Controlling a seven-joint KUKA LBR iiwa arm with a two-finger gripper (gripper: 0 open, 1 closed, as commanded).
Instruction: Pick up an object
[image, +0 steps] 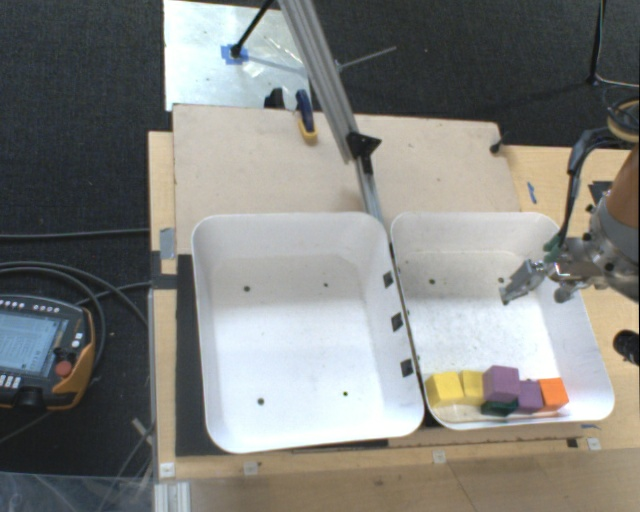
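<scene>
Several small blocks lie in a row along the near wall of the right bin (470, 235). From left to right they are two yellow blocks (445, 388), a purple block (501, 380) with a dark green piece (498, 407) in front of it, a second purple block (529, 396) and an orange block (553, 392). My gripper (540, 285) hangs over the right side of that bin, above and behind the blocks and well apart from them. It is open with nothing between its fingers (516, 284).
The left bin (215, 235) stands beside the right one, their walls meeting in the middle. A slanted metal pole (335, 95) crosses the back of the bench. A teach pendant (35, 350) lies off the bench at the left.
</scene>
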